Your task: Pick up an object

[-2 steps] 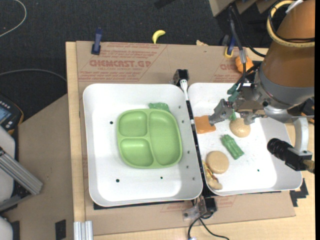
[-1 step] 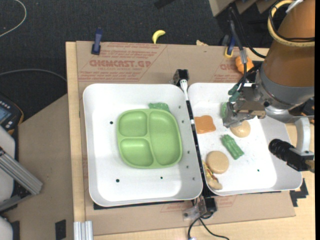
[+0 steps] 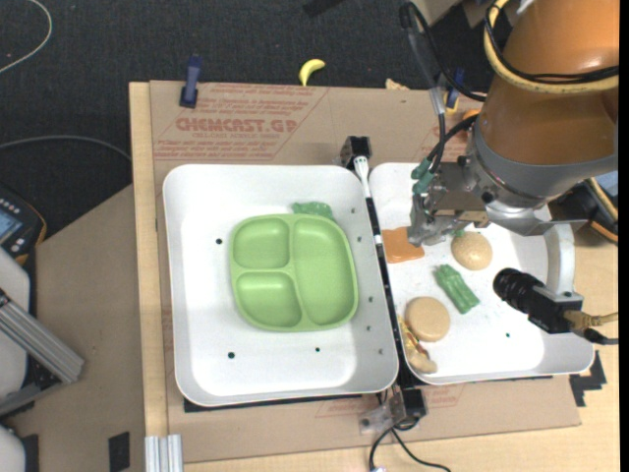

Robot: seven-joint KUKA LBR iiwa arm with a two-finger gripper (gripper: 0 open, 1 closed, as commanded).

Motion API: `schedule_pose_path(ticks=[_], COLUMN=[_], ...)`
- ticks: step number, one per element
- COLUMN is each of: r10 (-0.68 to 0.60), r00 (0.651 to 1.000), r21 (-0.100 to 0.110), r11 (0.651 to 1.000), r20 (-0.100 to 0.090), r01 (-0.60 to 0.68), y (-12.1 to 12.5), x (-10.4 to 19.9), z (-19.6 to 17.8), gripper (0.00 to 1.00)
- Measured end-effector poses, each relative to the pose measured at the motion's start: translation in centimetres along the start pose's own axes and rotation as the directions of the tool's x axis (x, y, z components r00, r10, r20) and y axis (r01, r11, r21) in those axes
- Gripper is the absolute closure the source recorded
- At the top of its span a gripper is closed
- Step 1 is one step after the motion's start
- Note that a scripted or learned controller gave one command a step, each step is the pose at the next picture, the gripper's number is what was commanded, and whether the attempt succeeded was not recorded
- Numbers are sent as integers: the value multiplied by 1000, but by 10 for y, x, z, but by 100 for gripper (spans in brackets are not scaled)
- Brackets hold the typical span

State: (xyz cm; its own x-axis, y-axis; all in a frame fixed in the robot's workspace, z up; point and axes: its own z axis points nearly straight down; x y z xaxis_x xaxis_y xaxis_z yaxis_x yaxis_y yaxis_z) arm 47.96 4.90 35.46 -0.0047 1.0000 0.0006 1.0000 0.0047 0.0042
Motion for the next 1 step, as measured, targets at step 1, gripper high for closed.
schedule_pose_path(ticks=[1], r10=[4], r00=[1000], r21=[-3], r11=[1000], r20=[0], r01=[-4], y=[0], x=[-6], z=[-46], gripper=[100])
